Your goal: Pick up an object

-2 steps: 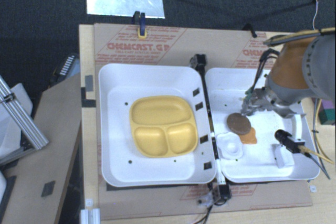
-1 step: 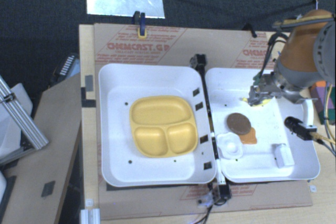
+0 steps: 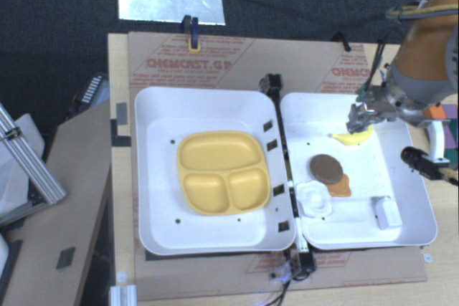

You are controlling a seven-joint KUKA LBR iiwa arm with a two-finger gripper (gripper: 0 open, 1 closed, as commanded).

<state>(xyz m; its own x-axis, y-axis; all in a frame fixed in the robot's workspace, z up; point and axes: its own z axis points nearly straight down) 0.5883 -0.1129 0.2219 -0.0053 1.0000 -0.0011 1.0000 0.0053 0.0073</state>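
On board printed CHEMCAST GP (image 3: 183,64), hand (image 3: 361,120) over yellow banana (image 3: 353,138), grip state unclear

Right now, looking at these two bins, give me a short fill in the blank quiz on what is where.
1. The yellow divided tray lies in the ____ bin of the camera view.
2. The gripper is right above the ____ toy banana.
3. The brown disc partly covers an ____ piece.
4. The yellow tray has ____ compartments.

Missing words: left; yellow; orange; three
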